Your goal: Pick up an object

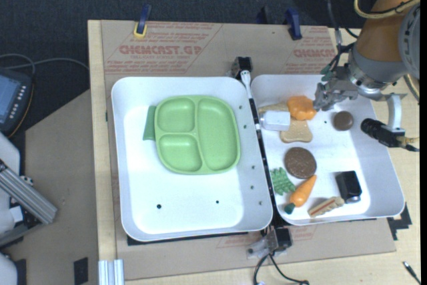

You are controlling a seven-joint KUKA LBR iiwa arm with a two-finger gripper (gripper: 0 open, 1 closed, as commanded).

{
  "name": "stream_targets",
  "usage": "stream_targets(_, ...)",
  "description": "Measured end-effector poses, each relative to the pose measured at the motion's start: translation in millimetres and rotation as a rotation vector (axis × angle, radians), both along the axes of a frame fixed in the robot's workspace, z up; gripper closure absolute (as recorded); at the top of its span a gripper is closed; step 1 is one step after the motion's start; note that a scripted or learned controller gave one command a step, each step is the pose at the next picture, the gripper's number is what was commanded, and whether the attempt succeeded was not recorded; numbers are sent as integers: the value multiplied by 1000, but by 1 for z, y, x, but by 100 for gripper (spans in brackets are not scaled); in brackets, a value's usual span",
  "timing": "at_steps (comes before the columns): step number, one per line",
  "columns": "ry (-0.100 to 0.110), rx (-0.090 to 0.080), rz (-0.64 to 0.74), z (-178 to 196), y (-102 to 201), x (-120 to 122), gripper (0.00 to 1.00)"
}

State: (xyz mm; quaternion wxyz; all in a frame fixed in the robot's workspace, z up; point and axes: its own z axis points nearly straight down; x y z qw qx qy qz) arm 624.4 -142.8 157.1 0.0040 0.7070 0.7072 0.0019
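Note:
The right bin (380,173) holds several small things. An orange lump (301,107) lies near its back left, with a white block (275,120) and a tan bread slice (297,133) beside it. My gripper (324,99) hangs low just right of the orange lump, between it and a small brown disc (343,120). Nearer the front lie a large brown round patty (300,162), a green leafy piece (281,180), a carrot (303,190), a tan stick (325,206) and a black block (348,185).
The left bin (133,197) bears a green divided plate (197,133) in its back half. A ridge (257,143) separates the two bins. The arm (387,30) comes in from the back right above the right bin's far corner.

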Motion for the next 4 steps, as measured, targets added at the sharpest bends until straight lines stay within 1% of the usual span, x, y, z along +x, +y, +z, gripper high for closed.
stream_targets(1,3,1,-1,45,-4,-3,100)
stream_targets(2,3,1,0,70,-4,-2,100)
stream_targets(3,6,4,5,60,47,14,100)
stream_targets(4,4,4,7,77,105,21,100)
